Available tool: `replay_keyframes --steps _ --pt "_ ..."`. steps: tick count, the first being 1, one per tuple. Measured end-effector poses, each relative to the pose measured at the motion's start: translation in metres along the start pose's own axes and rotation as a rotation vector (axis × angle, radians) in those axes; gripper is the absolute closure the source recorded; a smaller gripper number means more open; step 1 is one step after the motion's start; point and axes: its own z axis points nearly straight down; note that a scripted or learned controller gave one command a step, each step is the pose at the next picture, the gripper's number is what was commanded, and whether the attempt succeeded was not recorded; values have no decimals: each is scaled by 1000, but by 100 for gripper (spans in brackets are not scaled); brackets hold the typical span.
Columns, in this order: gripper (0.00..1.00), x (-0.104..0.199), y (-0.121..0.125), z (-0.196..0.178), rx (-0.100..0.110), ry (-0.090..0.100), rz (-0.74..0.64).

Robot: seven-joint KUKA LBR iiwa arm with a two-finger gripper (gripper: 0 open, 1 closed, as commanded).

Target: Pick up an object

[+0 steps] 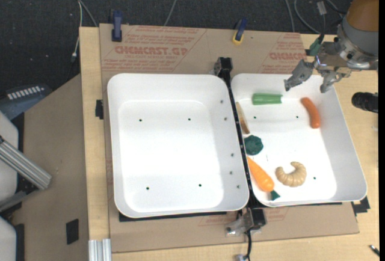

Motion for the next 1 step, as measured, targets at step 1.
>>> replay_keyframes --steps 1 --pt "0 0 1 -4 -6 0 -1"
